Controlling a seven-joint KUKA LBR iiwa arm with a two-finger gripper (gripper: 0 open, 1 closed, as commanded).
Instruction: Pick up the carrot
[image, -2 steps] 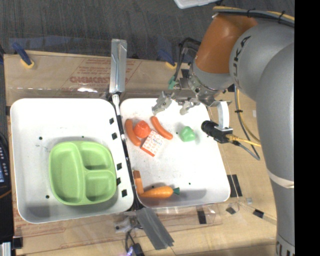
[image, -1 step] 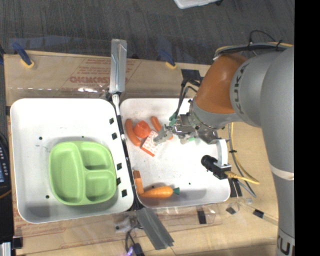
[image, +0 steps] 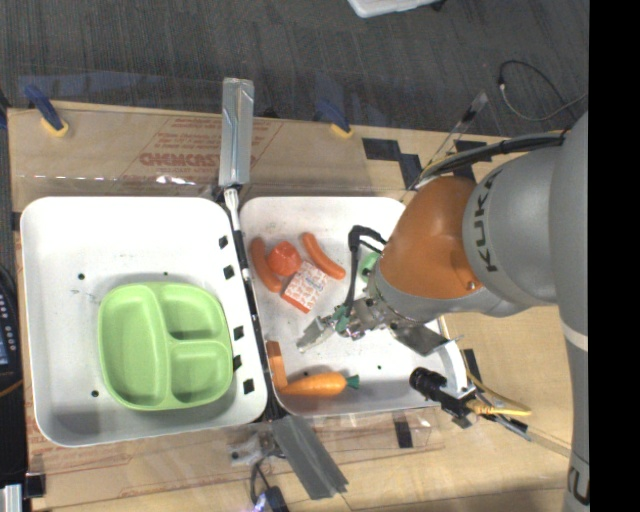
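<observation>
Hovering over the middle of the right bin (image: 330, 215), the gripper (image: 318, 332) points toward the left with its two metal fingers slightly parted and nothing between them; it sits above and a little to the right of the carrot.

Going from the left: the left bin (image: 60, 230) holds a light green divided plate (image: 165, 345) with three compartments, lying in its lower middle part. Between the two bins runs a dark divider strip, and a grey metal bar (image: 236, 130) stands above it at the far edge of the counter (image: 120, 150).

In the right bin, a small orange piece (image: 275, 366) lies against the left wall near the front. Just beside it, the carrot (image: 315, 384) lies flat along the front wall, its greenish end pointing right. Farther back sit a reddish-orange sausage-like piece (image: 266, 264), a red rounded item (image: 284, 258) touching it, a small red-and-white packet (image: 303, 291) just below, and another orange sausage-like piece (image: 322, 255) to their right.

At the right, the grey arm (image: 530, 220) with its orange band (image: 430, 250) reaches over the bin's right side.
</observation>
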